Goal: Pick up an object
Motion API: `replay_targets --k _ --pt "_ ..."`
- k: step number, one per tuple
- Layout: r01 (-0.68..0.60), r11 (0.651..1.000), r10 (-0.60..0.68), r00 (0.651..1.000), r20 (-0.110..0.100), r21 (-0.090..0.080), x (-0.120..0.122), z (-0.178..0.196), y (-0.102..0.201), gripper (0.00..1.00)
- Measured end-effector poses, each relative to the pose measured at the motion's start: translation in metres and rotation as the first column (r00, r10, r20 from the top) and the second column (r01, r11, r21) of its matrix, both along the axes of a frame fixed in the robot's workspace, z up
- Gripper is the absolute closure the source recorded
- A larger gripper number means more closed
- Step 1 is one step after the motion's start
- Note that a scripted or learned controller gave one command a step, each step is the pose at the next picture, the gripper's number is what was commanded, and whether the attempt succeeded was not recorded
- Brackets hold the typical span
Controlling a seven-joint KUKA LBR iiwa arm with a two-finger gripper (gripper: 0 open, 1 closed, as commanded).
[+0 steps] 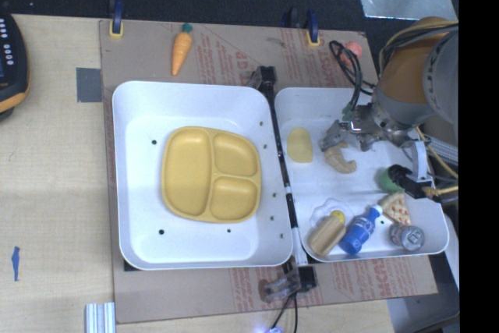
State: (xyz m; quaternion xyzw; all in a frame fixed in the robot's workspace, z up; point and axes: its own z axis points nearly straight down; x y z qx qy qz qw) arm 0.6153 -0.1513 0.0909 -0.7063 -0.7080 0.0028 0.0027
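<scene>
the tan curved toy is the thing the gripper looks ready to grab. it lies on the floor of the right bin, near the middle, a bit toward 12 o'clock. the gripper hangs right over it, at the toy's 12 o'clock side, nearly touching. i cannot tell if the jaws are spread or closed, because the metal parts blur together from up here. nothing can be seen held in them.

the grey arm with its orange band comes in from 3 o'clock.

at 9 o'clock from the toy sits a pale yellow lump, close by. down at 6 o'clock lie a hot dog toy, a blue bottle, a pizza slice and a small can. a green thing sits at 3 o'clock.

the left bin holds a yellow tray with three parts. a carrot lies on the board outside, at 12 o'clock.

this looks like the reaching step. next, the gripper needs to go down a little, get one finger on each side of the toy, squeeze, and lift straight up. the toy is bent, so it may slip.
</scene>
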Motion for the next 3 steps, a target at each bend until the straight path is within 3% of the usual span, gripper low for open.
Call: replay_targets --k 1,2,3 --pt "-0.003 1.0 0.003 1.0 0.004 -0.002 0.002 0.012 -0.001 1.0" --pt "0.003 1.0 -0.003 1.0 0.011 -0.001 -0.036 0.107 -0.008 1.0" --pt "0.001 1.0 -0.001 1.0 0.006 0.0 -0.036 0.101 -0.006 0.0"
